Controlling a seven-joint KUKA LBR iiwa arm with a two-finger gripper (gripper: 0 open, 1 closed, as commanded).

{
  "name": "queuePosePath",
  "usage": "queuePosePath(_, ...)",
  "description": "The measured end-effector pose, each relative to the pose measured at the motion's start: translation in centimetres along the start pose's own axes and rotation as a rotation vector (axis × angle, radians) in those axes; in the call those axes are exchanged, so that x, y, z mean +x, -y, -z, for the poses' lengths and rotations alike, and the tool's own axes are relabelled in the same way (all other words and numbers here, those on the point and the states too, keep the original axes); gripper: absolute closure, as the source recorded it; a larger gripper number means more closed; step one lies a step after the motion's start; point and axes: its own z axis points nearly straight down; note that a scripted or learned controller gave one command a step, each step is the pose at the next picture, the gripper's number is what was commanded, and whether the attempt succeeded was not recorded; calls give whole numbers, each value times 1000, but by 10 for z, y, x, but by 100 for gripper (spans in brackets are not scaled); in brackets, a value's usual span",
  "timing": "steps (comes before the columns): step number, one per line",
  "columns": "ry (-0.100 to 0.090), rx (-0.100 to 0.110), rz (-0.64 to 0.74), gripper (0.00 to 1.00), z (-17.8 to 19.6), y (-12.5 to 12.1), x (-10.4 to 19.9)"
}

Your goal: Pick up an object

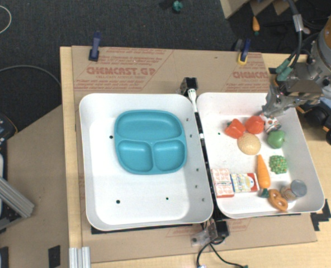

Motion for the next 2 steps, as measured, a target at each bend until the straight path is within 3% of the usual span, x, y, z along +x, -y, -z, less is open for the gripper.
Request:
queuePosePath(1,-1,30,7,100,-72,5,74)
queuePosePath(2,-2,17,5,100,-41,2,128)
